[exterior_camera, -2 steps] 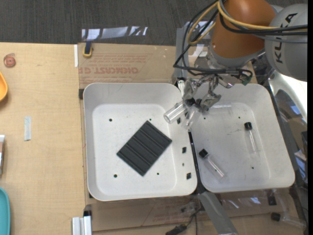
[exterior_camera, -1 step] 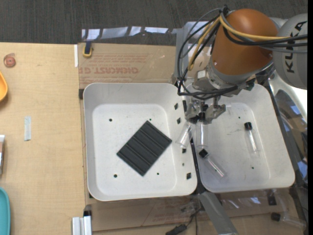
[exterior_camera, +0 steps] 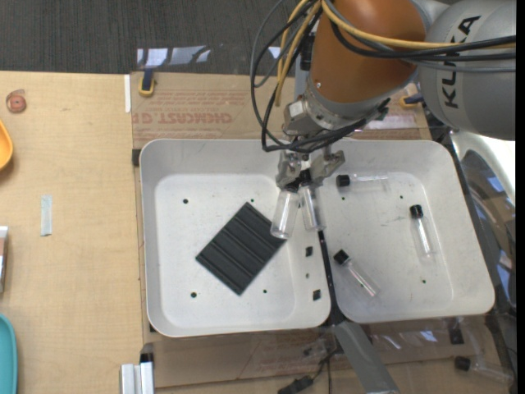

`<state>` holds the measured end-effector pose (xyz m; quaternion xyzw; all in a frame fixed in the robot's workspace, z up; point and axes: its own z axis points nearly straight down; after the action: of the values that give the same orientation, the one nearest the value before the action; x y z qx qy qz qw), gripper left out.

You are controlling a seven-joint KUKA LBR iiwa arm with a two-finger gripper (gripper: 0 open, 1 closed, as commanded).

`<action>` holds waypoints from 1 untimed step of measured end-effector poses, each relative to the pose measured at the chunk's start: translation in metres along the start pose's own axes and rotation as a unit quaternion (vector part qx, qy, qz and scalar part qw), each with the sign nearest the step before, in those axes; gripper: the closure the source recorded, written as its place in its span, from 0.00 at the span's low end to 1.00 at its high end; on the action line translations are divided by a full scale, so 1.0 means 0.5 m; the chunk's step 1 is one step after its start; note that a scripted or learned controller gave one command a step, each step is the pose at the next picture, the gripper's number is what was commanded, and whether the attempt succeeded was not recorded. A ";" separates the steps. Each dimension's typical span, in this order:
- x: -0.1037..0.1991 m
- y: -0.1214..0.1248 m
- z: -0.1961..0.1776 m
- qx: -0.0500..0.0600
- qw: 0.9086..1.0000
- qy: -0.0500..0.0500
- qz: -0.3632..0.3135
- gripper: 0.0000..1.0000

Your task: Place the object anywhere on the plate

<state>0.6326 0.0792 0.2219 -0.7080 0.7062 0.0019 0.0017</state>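
Note:
A black ribbed plate (exterior_camera: 240, 247) lies at a slant in the left bin (exterior_camera: 164, 220). Three clear vials with black caps rest in the right bin (exterior_camera: 459, 220): one at the back (exterior_camera: 365, 181), one at the right (exterior_camera: 422, 231), one near the front (exterior_camera: 355, 272). My gripper (exterior_camera: 295, 230) hangs over the left bin's right side, just beside the plate's upper right corner. Its two pale fingers (exterior_camera: 282, 217) stand apart, and I see nothing between them. The vials lie well clear of the gripper.
The ridge between the two bins (exterior_camera: 326, 261) runs just right of the gripper. Small black bits (exterior_camera: 309, 251) lie near it. Cables loop above the wrist. A cardboard sheet (exterior_camera: 205, 113) lies behind the bins, and the wooden bench (exterior_camera: 66, 220) extends to the left.

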 end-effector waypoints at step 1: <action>-0.096 -0.051 -0.077 -0.001 0.953 -0.001 -0.301 1.00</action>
<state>0.6580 0.1270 0.2604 -0.8880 0.4599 0.0028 0.0017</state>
